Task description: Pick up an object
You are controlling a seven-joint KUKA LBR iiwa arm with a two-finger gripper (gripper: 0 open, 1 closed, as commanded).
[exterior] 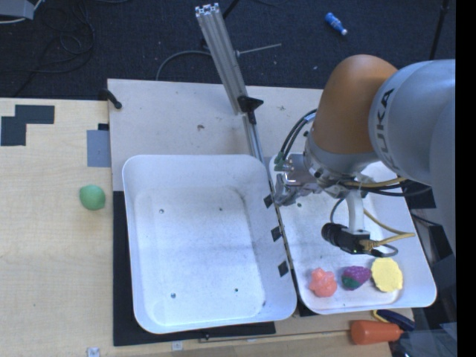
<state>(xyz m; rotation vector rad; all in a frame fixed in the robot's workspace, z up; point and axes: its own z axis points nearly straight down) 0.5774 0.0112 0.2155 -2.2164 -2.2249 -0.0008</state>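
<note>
In the right bin (416, 292), three small things lie along the front edge: a salmon-pink lump (323, 282), a purple lump (355, 277) and a yellow piece (387, 274). My gripper (285, 190) hangs below the grey and orange wrist, over the right bin's left rim, close to the divide between the two bins. It sits well behind and to the left of the three things and touches none of them. The wrist body hides much of the bin's back half.
The left bin (149, 177) stands beside the right one. A green ball (92, 197) rests on the bench far left, outside the bins. An orange object (374, 331) lies in front of the right bin. A metal rail (227, 58) slants in from behind.
</note>
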